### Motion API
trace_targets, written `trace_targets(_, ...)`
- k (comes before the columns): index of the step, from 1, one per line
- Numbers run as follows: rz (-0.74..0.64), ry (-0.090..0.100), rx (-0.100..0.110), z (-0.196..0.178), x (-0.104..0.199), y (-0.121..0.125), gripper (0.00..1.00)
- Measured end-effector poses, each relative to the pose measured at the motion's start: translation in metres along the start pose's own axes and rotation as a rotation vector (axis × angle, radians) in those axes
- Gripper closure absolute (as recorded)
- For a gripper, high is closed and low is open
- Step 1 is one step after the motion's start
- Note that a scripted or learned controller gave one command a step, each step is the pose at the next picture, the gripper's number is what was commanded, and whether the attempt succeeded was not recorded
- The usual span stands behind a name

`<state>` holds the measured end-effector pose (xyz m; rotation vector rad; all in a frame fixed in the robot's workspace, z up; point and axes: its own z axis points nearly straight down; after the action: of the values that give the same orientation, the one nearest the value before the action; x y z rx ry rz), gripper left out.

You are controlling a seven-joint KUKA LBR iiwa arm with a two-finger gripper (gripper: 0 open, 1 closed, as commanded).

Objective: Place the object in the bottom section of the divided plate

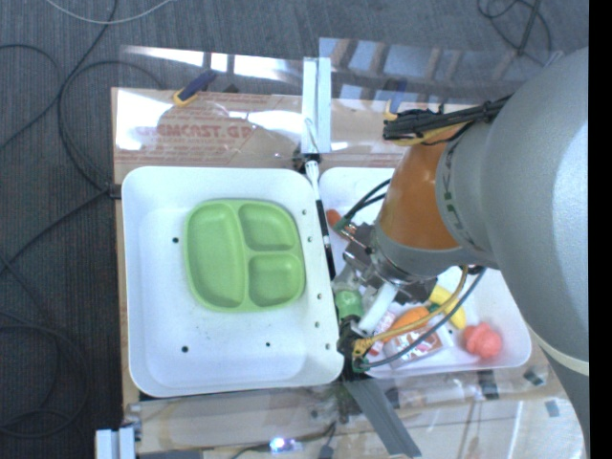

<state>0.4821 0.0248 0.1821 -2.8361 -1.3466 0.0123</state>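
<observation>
A green divided plate [246,254] lies in the left white bin [153,352], with one long section on its left and two smaller ones on its right. My gripper [368,304] is down in the right bin [512,352], close to that bin's left wall. A small green object [346,304] sits right beside the gripper, against the wall. I cannot tell whether it is held. The arm's grey and orange body hides most of the right bin.
An orange carrot-like piece [411,319], a yellow piece [444,298] and a pink-red lump [483,340] lie near the right bin's front. A small red-orange item [333,219] rests by the divider between the bins.
</observation>
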Motion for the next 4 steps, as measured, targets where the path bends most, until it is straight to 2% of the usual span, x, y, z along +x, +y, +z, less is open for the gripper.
trace_targets(1, 0.125, 0.001, 0.000, 0.000, 0.002, -0.002, 1.00)
trace_targets(2, 0.024, 0.000, -0.002, -0.003, 0.090, -0.014, 1.00)
trace_targets(3, 0.028, -0.001, -0.002, -0.017, 0.132, -0.049, 1.00)
trace_targets(4, -0.029, -0.002, -0.005, -0.016, 0.216, 0.004, 1.00)
